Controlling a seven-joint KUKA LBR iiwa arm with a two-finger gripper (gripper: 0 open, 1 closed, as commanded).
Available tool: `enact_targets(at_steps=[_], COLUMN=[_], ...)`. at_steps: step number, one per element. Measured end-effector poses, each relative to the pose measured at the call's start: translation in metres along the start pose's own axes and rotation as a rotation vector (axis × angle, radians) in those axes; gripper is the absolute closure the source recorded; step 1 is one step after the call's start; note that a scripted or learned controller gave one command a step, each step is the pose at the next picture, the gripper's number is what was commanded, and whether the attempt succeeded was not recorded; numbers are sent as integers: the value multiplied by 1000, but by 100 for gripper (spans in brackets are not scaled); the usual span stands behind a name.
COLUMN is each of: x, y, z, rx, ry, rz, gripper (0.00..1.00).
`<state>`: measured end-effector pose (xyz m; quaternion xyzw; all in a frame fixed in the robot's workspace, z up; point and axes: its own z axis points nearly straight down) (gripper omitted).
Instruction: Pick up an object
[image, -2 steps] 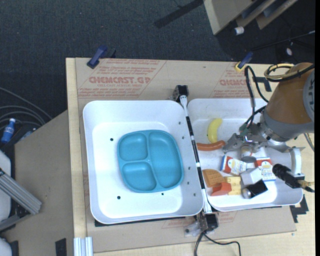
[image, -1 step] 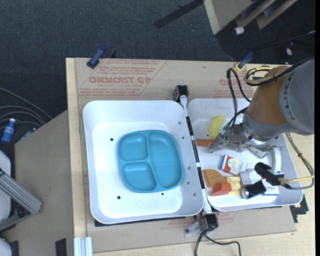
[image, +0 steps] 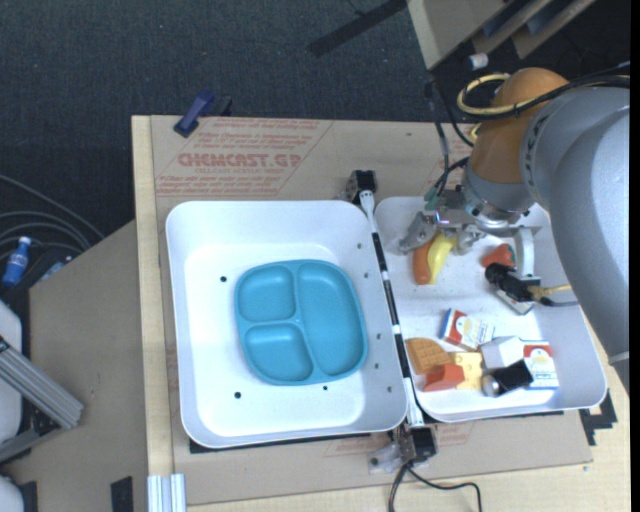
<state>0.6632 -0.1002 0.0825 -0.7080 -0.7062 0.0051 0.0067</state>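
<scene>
While the arm was reaching in from the right, the gripper (image: 441, 240) was seen low in the right bin (image: 590, 385), its fingers spread wide around a yellow-orange banana-like toy (image: 432, 259), which was lying on the bin floor.

The brown bench (image: 250, 155) bears two white bins (image: 200, 240) and perhaps a blue clip (image: 194, 114).
</scene>
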Motion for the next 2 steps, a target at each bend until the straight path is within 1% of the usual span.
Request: enact_targets(at_steps=[1, 2], x=[-2, 23], y=[-1, -56], z=[-12, -102], rx=[4, -15], ry=[-4, -1], rz=[0, -3], gripper=[100, 100])
